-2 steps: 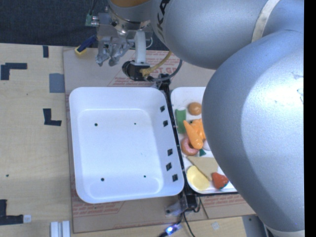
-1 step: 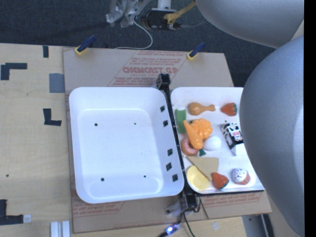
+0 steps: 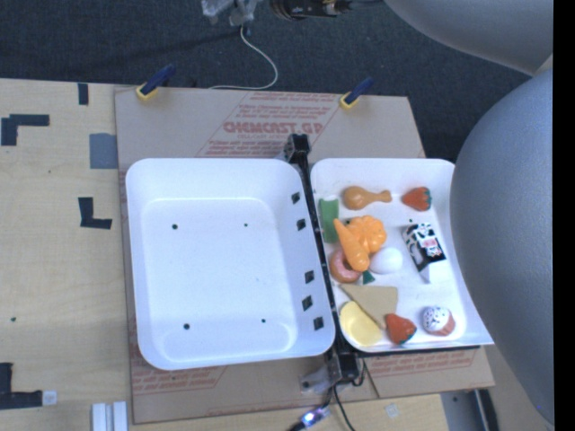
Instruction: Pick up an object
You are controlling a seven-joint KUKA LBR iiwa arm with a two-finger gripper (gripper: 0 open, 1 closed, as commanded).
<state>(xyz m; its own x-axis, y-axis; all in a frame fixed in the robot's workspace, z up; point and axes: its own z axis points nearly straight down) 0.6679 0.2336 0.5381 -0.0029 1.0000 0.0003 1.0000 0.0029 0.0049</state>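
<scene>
Camera view: left bin bare, white floor open from rim to rim; right bin holds the pickable toys, namely drumstick, strawberry, orange piece, white egg, cheese wedge, crowded against the shared divider. Grey arm overhangs the right bin's right rim; gripper sits far beyond the bins, finger state cannot be told.

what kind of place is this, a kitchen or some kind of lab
Most likely a robot lab bench set up for grasping trials, not a kitchen. Two white bins sit clamped on cardboard, the right one full of toy food, and a grey robot arm looms on the right.
</scene>
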